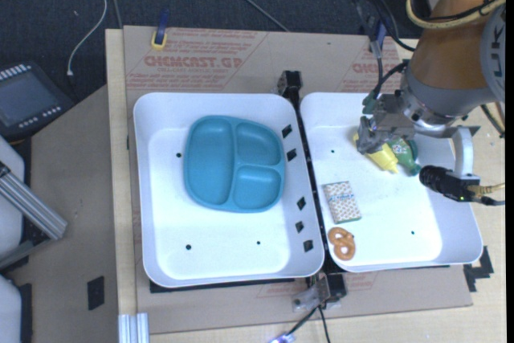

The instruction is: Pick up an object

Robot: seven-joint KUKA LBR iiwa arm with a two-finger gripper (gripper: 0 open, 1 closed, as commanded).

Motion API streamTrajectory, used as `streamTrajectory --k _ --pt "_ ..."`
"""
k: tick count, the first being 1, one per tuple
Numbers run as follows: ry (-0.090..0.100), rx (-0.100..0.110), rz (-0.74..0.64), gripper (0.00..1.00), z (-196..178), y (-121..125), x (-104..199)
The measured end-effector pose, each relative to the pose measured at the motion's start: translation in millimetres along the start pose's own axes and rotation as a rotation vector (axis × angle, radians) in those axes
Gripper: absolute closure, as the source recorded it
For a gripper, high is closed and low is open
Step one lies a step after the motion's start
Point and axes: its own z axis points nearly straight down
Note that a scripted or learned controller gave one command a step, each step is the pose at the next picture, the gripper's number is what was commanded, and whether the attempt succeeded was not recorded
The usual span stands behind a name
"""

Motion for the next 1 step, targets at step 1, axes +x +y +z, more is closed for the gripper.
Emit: streamTrajectory --k 1 --pt "0.000 0.001 0.000 1.00 -5.5 6.8 55.0"
